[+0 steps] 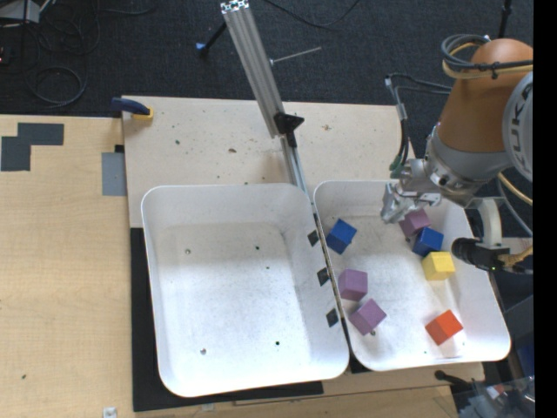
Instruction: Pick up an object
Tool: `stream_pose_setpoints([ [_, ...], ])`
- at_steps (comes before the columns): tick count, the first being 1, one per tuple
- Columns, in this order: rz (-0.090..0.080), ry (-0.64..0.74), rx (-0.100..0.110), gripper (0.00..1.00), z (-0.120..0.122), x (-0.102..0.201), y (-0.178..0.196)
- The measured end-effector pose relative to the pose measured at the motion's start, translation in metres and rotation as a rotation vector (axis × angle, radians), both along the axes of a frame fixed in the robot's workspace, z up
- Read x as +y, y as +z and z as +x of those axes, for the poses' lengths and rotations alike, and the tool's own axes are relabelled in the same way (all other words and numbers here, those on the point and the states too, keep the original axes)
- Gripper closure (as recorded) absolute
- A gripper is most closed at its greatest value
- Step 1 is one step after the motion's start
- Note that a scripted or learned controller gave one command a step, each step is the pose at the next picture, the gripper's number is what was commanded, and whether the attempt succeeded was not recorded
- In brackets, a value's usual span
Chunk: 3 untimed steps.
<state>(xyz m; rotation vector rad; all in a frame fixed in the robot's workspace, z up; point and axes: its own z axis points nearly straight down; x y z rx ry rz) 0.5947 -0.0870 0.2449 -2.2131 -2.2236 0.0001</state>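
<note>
The right bin (487,338) holds seven blocks: three purple, two blue, one yellow, one orange. The gripper (402,205) hangs beside the upper purple block (414,222); I cannot tell how its jaws stand.

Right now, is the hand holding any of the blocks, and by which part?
Cannot be told. The hand hangs low by a purple block in the right bin, but no block shows in its grip.

Robotics lab: industrial arm (483,103) w/ cabling, two white bins (174,233) below/left of gripper (402,203), aluminium camera mast (257,59).
</note>
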Motion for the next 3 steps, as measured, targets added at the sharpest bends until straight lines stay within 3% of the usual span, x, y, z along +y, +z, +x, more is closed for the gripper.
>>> stream_pose_setpoints([
  [3, -0.001, 0.0, 0.002, 1.0, -0.028, 0.154, -0.003],
])
